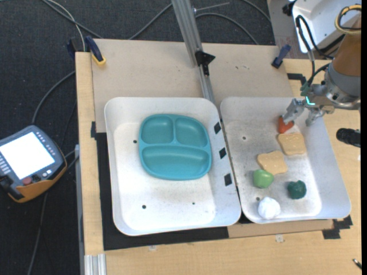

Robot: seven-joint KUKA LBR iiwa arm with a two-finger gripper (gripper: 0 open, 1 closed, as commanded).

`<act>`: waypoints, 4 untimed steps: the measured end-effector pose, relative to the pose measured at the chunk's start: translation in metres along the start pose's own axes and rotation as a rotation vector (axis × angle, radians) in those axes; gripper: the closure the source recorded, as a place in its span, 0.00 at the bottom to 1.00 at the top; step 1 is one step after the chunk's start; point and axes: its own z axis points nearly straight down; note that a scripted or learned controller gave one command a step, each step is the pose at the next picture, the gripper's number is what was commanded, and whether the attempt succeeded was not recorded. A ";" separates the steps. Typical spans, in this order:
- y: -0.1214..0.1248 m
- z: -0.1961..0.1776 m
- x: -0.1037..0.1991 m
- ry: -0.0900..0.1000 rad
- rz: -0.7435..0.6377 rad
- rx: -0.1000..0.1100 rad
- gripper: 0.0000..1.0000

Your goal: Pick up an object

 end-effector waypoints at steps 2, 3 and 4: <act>0.002 0.045 -0.009 0.000 0.000 0.000 0.00; 0.003 0.095 -0.009 -0.001 -0.001 -0.004 0.00; 0.006 0.079 -0.010 -0.006 -0.003 -0.014 1.00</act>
